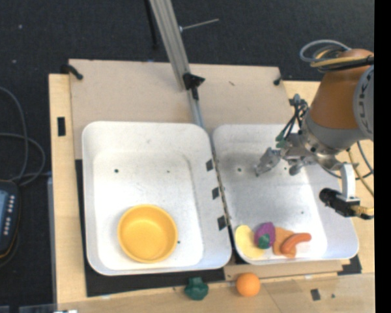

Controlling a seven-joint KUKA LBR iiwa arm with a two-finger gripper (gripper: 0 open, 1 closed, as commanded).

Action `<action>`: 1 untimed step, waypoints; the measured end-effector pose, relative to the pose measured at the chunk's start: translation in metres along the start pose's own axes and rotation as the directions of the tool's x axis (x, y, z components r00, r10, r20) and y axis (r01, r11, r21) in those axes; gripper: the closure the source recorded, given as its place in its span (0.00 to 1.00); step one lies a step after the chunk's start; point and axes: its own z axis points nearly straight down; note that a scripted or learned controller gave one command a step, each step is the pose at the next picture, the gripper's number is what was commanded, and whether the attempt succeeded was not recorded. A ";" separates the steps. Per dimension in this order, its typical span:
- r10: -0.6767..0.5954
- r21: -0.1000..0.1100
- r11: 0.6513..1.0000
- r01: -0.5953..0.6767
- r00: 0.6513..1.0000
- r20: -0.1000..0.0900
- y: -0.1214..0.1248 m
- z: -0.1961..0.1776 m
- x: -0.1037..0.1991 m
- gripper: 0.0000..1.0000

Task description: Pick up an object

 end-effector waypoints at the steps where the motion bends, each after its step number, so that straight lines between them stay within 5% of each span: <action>1: 0.001 0.001 1.000 -0.001 1.000 0.000 -0.009 0.047 -0.003 0.00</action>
